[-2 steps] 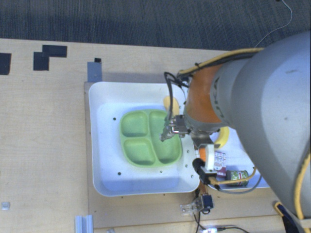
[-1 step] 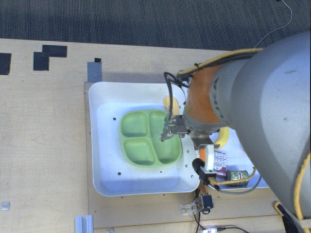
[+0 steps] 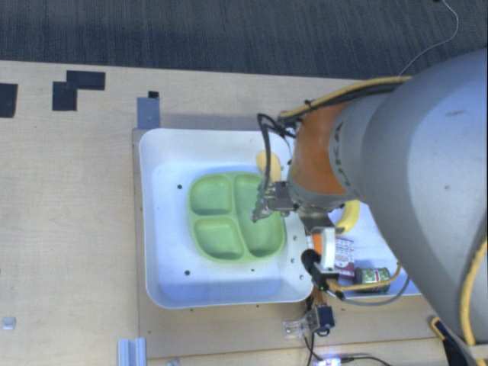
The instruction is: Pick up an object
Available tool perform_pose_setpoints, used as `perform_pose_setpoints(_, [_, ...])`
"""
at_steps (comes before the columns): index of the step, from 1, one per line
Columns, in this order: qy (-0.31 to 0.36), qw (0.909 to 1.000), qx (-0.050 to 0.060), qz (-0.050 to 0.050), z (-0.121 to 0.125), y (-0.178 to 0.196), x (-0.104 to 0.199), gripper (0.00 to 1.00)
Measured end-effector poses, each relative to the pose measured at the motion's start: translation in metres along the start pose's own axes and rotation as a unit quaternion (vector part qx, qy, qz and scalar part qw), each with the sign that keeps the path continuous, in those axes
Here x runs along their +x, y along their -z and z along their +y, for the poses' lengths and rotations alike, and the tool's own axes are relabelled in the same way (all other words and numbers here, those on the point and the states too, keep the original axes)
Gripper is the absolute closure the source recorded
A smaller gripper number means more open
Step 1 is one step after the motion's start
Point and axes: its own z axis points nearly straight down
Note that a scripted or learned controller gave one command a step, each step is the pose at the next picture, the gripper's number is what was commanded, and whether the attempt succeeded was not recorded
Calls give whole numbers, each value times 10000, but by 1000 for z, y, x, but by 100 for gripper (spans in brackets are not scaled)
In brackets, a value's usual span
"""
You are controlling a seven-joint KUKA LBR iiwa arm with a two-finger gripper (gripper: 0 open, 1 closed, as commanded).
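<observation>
Hovering over the left shallow white plastic bin, the grey arm's gripper meets the green divided plastic tray.
Bare floor rings the tray nearest the front wall; the tips sit on its right compartments, their spread impossible to tell; a yellow banana-like piece lies beyond.

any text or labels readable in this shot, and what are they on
Nothing here can be read as words.
White packet with red and purple print, in the right bin beside the arm: print too blurred to read.
Small green and dark box, in the right bin: label too small to read.
Green plastic four-compartment tray in the left white bin: I see no marking.
</observation>
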Motion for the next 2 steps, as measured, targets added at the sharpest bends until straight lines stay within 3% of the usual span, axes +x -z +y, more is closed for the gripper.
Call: perform_pose_setpoints(2, [2,10000,0,1,0,0,0,0])
